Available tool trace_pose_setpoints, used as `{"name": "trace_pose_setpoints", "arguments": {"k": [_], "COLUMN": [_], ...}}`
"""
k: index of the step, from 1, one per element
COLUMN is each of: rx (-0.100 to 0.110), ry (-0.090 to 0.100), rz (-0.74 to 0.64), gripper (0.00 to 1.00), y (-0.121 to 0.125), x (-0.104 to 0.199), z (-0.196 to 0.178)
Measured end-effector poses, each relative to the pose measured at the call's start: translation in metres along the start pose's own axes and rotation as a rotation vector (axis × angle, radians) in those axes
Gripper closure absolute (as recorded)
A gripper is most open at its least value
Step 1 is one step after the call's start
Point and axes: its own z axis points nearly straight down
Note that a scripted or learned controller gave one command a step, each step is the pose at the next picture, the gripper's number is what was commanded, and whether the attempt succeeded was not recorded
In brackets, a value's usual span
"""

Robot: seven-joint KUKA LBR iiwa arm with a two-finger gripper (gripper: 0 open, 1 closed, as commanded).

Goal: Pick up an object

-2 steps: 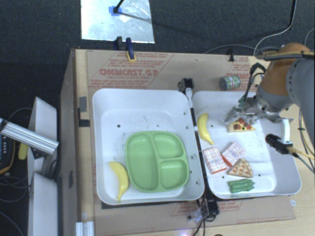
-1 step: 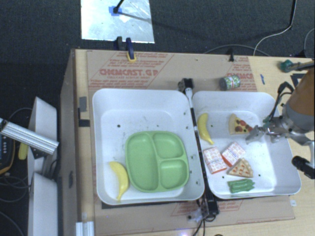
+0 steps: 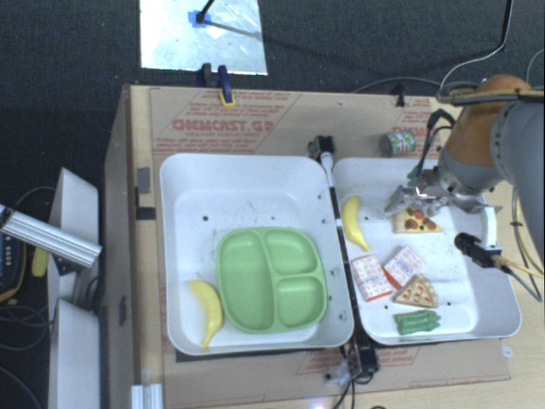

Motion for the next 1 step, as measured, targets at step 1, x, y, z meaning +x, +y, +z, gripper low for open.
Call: {"name": "trace_pose_setpoints", "arguments": {"k": [1], "rx": [-0.003], "ry": [-0.003], "rz": [0.001], "gripper": [0.0], "y": [-0.0011], "x": [-0.0033], "z": [-0.0499]}}
